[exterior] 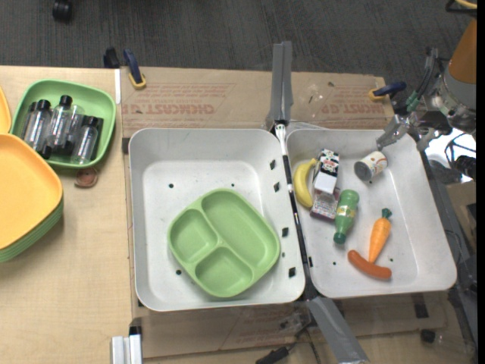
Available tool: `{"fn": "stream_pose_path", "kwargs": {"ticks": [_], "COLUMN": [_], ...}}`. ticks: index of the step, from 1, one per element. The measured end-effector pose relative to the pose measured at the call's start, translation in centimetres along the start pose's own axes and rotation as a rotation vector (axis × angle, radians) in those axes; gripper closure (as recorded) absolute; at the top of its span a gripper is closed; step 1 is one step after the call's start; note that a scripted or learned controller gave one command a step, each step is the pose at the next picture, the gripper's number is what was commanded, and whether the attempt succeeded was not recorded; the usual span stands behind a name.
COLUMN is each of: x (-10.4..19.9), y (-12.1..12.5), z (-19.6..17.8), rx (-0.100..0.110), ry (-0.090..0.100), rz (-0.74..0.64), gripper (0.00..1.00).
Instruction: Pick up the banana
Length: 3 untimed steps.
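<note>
Robot lab: clamped cardboard (250, 101) bench, white bins (151, 203).

Arm (464, 67) cut by right edge, tool (395, 131) perhaps blurred, orange plates (23, 196) cropped at left edge

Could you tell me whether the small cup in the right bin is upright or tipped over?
Tipped over: the cup lies on its side, its dark opening facing sideways.

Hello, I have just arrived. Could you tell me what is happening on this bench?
A robot arm should pick up the banana, but has not touched it yet. The banana lies at the left wall of the right bin, beside a small box. The gripper hovers at that bin's far right corner, near a cup.
</note>
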<state>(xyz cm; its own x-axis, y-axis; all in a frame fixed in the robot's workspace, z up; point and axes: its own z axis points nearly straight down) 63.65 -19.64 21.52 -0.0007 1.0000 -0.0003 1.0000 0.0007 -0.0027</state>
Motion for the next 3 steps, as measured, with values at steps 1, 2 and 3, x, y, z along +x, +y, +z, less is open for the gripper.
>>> {"fn": "stream_pose_path", "kwargs": {"ticks": [1, 2, 3], "x": [0.0, -1.3, -2.6], "y": [0.0, 2.3, -4.3], "z": [-0.9, -10.2, -12.2], "rx": [0.001, -0.003, -0.001], "ry": [-0.001, -0.001, -0.001], "rz": [-0.002, -0.021, 0.055], "gripper": [1.0, 1.0, 1.0]}}
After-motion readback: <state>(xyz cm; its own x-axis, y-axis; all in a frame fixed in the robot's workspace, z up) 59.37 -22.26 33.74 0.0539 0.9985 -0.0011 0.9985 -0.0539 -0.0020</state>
